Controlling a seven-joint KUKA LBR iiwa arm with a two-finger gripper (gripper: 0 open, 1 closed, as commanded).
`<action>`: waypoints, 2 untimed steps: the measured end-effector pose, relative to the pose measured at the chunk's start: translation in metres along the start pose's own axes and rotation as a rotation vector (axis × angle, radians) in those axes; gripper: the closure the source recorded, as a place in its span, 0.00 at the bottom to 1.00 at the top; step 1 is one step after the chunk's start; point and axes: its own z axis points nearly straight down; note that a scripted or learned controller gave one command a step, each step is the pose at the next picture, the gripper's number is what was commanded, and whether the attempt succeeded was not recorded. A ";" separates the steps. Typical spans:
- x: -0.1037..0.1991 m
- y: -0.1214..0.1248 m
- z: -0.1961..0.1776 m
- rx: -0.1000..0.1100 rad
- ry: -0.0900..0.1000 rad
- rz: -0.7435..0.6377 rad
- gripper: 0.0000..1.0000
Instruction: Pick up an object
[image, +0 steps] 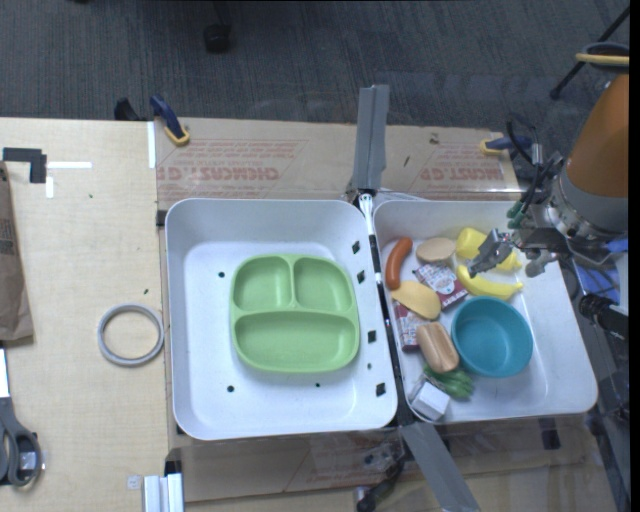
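Note:
The right bin (560, 385) holds a heap of toy food: a red sausage (398, 260), a tan round bun (436, 249), a yellow pepper (469, 241), a banana (488, 287), a yellow wedge (417, 299), a brown bread roll (438, 347), a blue bowl (491, 338), a green leafy piece (453, 384) and a white packet (430, 401). My gripper (492, 256) hangs low over the back of this bin, just above the banana and beside the yellow pepper. The wrist hides part of both yellow items.
The left bin (190, 330) carries a green divided plate (295, 313). On the bench to the left lie a grey tape ring (131, 333) and scissors (16, 456). A grey post (371, 140) stands behind the bins' shared wall.

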 end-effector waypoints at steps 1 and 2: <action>0.016 0.020 0.102 -0.001 0.000 -0.095 0.00; 0.003 0.058 0.162 -0.003 0.000 -0.158 0.00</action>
